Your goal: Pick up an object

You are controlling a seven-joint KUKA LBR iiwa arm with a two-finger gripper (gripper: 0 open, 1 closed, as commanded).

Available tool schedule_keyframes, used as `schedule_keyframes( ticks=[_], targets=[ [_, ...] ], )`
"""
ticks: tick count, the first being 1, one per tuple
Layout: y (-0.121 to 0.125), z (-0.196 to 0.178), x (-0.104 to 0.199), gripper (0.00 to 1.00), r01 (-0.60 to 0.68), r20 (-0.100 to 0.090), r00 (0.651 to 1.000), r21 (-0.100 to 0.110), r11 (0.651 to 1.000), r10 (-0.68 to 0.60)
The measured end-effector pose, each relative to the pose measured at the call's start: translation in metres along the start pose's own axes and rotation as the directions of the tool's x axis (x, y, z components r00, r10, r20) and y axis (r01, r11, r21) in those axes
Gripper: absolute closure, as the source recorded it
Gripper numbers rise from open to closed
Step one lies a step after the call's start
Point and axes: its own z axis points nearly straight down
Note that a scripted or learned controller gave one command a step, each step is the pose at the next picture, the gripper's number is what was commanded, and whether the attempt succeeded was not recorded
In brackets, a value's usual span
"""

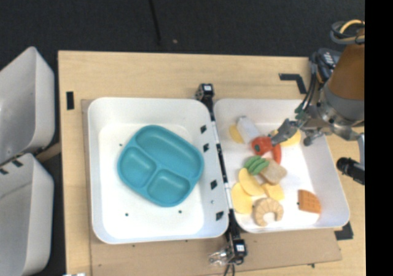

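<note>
While the left bin [104, 213] just has a blue divided plate [160, 165] sitting in its middle, the right bin [325, 207] is where the clutter is: a white bottle [248, 128] at about 11 o'clock, a red tomato [263, 145] beside it, a green pepper [256, 163], yellow slices [250, 189], a shrimp [268, 210] at 6 o'clock and an orange waffle [309, 201] at 4 o'clock. The gripper [288, 130] hangs at 1 o'clock over a banana [292, 139], right by the tomato. Can't tell how wide it's spread or if it's got anything.
</note>
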Motion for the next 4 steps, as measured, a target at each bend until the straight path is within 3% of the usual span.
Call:
schedule_keyframes(
  ticks=[1,2,3,4],
  targets=[
    [0.015,0.088,0.036,0.00,0.004,-0.002,1.000,0.005,1.000,-0.004],
    [-0.001,0.066,0.047,0.00,-0.002,0.001,1.000,0.000,1.000,0.002],
    [-0.001,0.053,0.047,1.00,-0.005,0.001,1.000,-0.003,1.000,0.005],
    [0.060,0.118,0.063,1.00,0.004,0.000,1.000,0.000,1.000,-0.004]
  ],
)
